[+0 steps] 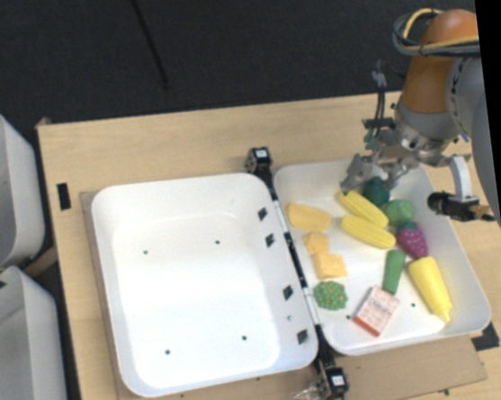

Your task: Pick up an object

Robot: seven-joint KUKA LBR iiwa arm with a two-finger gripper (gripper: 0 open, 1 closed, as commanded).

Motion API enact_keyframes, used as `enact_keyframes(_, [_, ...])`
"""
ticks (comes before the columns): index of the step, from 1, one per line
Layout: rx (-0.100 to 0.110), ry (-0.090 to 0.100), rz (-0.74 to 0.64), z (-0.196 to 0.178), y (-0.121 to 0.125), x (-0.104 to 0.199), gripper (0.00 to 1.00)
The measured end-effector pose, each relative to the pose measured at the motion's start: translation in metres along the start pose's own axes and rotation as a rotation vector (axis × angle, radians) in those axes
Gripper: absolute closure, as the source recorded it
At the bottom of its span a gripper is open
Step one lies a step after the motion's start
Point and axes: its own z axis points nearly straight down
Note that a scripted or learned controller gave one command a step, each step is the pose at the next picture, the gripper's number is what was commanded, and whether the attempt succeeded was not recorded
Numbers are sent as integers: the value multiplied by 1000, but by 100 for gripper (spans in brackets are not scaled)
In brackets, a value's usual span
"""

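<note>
Upper right of frame: gripper [370, 174] low over right bin [465, 322], above corn [363, 209] and teal toy [377, 192]. Finger state: cannot tell. Nothing lifted; grasp and lift remain.

Fixed overhead camera looks down, seemingly slanted, on both bins [112, 257].

You won't get any readable text here. The red-and-white packet [376, 310] in the right bin [460, 318] has print on it, but it's too small and blurred to make out. No other labels, numbers or signs legible.
</note>
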Motion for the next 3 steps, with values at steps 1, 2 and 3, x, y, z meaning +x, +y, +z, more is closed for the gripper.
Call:
enact_keyframes(1, [-14, -5, 4, -43, 26, -45, 0])
enact_keyframes(2, [4, 1, 6, 60, -55, -42, 0])
enact_keyframes(3, [-4, 1, -4, 55, -2, 38, 0])
